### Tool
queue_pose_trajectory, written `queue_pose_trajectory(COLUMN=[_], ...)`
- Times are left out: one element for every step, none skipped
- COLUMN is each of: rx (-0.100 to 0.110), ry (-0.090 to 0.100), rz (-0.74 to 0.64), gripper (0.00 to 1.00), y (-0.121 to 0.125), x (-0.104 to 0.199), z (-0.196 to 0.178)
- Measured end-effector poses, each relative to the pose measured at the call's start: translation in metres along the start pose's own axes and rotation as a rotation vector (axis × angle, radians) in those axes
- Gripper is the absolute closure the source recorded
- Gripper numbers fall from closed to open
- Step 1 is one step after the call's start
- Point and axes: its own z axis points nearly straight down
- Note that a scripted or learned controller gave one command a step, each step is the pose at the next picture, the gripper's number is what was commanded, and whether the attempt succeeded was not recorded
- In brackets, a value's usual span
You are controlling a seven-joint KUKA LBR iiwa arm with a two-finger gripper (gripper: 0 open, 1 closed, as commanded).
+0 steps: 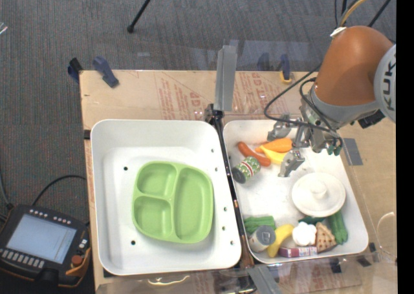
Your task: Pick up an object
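Gripper: your gripper [292, 162] hangs over the upper part of the right bin [359, 221]; fingers look parted with nothing between them.
Nearest targets: the hot dog [253, 152] and orange piece [280, 146] lie just beside the fingers; the small can [246, 170] sits near the bin's left wall.
Advice: pick one item standing apart, centre the fingers across its narrow side, then descend straight.
Avoid: the white lidded dish [317, 194] looks too wide; the heap of toy food [292, 235] along the bottom edge is crowded.
Left bin: a green divided tray [173, 201], well apart.
Writing: red print on the cardboard [162, 95], too blurred to read; part of "KUKA" on the arm [352, 70].
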Motion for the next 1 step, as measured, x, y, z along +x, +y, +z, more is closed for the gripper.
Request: queue_pose_trajectory(rx=[-0.002], ry=[0.011], rz=[-0.004], gripper=[0.0], y=[-0.012], x=[-0.0135], z=[0.1086])
